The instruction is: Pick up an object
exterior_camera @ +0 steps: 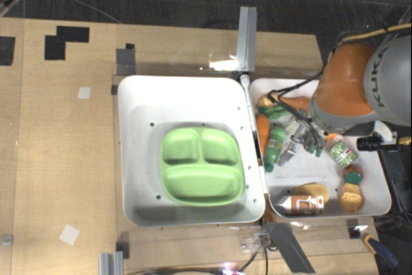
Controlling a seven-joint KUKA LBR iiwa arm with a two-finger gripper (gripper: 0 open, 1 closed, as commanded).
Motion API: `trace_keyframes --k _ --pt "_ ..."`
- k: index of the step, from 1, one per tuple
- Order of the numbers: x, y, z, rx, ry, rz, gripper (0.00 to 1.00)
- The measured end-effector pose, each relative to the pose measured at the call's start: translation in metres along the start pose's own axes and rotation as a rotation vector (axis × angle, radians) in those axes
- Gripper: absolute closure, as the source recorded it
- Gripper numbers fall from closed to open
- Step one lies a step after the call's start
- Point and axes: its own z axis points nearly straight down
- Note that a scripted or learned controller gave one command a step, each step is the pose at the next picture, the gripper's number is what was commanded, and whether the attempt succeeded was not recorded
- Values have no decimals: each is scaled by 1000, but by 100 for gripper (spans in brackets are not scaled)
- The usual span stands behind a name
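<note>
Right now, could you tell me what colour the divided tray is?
Light green; the divided tray shows in the camera view.

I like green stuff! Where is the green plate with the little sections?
The green plate lies in the middle of the left bin, beside the wall dividing it from the right bin.

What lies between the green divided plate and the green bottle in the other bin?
In the camera view, between the green plate and the green bottle run the bins' adjoining walls; an orange carrot-like piece lies along the right bin's wall.
</note>
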Motion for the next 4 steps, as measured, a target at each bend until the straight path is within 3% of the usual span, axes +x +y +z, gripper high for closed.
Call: trace_keyframes --k 1,2,3,4 --pt "-25 11 1 2 4 84 0" --pt "-51 25 2 6 9 77 0" --pt "-55 25 -10 3 -7 72 100" --pt "-64 23 -94 -1 5 180 100"
